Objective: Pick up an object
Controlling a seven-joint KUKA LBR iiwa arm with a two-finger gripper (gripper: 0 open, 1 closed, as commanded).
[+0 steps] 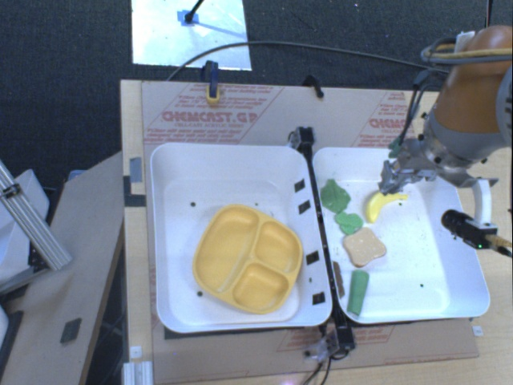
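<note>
Nearest, a green cucumber (357,291) and toast (365,248) in the right bin (449,295). Pincer (392,184) poised over the banana (380,206), spread impossible to tell; descending and closing seemingly next.

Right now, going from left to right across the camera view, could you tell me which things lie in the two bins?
Yellow divided tray in the left bin → dark green leaf → green cylinder → toast slice → yellow banana, with the gripper just above it in the right bin.
</note>
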